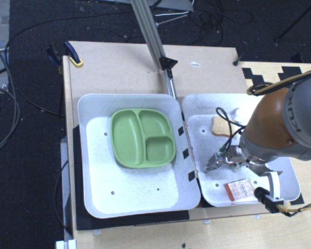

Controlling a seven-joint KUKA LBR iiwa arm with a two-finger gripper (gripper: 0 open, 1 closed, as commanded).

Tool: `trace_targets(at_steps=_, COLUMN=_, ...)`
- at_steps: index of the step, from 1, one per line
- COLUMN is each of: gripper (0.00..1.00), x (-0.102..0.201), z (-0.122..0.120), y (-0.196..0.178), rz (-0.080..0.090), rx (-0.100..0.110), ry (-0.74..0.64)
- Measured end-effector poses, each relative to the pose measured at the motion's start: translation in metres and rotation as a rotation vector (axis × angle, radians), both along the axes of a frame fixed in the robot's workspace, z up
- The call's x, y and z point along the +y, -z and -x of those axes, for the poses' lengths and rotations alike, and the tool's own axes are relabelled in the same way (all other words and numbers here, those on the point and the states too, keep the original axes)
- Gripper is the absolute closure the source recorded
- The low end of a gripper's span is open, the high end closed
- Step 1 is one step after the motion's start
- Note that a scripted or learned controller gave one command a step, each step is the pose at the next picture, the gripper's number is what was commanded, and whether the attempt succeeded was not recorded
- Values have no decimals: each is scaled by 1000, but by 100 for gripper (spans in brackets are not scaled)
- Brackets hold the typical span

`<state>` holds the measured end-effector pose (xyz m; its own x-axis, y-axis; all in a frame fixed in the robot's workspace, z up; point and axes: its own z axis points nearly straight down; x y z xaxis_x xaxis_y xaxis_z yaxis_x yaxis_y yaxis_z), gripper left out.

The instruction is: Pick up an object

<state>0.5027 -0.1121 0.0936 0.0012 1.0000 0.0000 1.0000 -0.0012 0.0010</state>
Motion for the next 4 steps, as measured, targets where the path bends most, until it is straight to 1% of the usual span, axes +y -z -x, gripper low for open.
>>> trace_targets(at_steps=1, gripper=100, x=-1, z=-2, y=-12, rz=3, rx=-6, ry=2)
trace_targets(at_steps=2, gripper=100, x=0, z=-7, y=-55, rz=1, rx=-3, ry=-3)
trace_targets(at_steps=4, gripper=100, x=11, z=-22, y=-174, rz=2, rx=-7, ry=-5)
